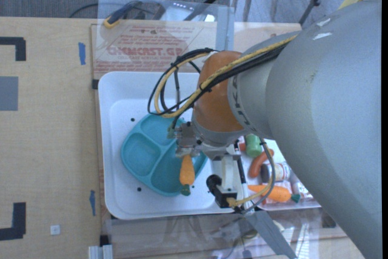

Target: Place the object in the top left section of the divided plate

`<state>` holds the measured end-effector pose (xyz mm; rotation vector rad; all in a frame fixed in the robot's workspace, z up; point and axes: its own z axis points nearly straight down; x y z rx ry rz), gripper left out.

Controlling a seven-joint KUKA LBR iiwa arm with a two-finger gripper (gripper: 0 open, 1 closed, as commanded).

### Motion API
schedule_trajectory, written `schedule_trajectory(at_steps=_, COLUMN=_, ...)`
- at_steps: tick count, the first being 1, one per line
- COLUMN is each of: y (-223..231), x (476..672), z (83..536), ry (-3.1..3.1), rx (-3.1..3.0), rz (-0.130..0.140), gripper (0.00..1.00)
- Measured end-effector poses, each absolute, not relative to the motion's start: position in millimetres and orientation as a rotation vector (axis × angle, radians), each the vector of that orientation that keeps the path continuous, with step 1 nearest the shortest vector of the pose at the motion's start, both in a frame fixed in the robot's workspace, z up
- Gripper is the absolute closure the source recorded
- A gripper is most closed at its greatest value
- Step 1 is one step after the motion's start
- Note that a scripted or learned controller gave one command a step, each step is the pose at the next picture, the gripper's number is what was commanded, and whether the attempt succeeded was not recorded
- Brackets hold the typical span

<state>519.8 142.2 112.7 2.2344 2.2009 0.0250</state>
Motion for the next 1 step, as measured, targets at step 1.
schedule_trajectory(at_steps=1, y=129.7, x=478.7, z=144.1, ry=2.135, rx=2.310, rz=-0.005, gripper=1.00)
